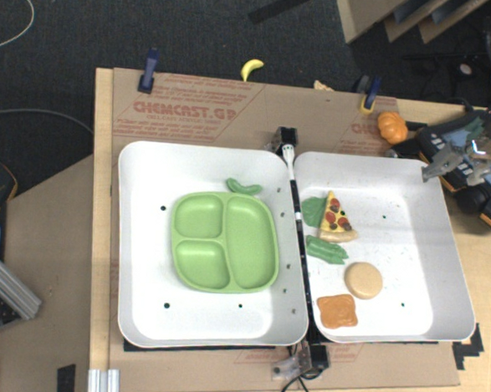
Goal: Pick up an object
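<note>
Lying flat: triangular pizza slice [337, 217], round cookie [364, 280].

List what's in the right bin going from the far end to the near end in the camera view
pizza slice → dark green leafy piece → round tan cookie → orange square piece

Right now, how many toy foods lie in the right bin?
5: leaf and pizza at the upper left, green piece below them, round biscuit lower, orange square lowest.
</note>
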You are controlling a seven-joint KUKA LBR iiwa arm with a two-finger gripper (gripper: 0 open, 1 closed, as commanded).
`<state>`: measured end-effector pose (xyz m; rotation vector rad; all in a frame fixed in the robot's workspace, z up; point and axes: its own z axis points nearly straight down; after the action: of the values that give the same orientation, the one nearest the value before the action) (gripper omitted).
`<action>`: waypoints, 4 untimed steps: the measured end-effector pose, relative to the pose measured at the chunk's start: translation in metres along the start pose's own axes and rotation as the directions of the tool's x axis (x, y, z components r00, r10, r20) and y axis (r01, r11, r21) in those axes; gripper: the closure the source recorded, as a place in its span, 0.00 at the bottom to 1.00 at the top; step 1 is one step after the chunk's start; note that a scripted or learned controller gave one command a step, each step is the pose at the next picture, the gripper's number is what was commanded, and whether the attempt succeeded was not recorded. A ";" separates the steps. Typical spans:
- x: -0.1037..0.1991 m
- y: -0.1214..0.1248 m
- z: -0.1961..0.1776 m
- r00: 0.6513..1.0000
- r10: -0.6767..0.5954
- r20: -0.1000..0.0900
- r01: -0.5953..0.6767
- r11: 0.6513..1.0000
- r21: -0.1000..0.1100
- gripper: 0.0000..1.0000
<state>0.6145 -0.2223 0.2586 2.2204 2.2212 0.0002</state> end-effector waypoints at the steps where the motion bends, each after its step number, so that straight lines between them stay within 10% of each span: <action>1: 0.014 -0.002 0.154 1.000 -0.001 -0.006 0.001 1.000 0.013 0.00; 2: 0.070 0.055 0.175 1.000 -0.007 -0.001 0.007 1.000 -0.004 0.00; 3: 0.135 0.052 0.173 1.000 -0.006 -0.004 0.006 1.000 0.002 0.00; 4: 0.130 0.053 0.162 1.000 -0.002 -0.001 0.002 1.000 -0.001 1.00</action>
<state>0.6673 -0.0924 0.0963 2.2184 2.2232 0.0015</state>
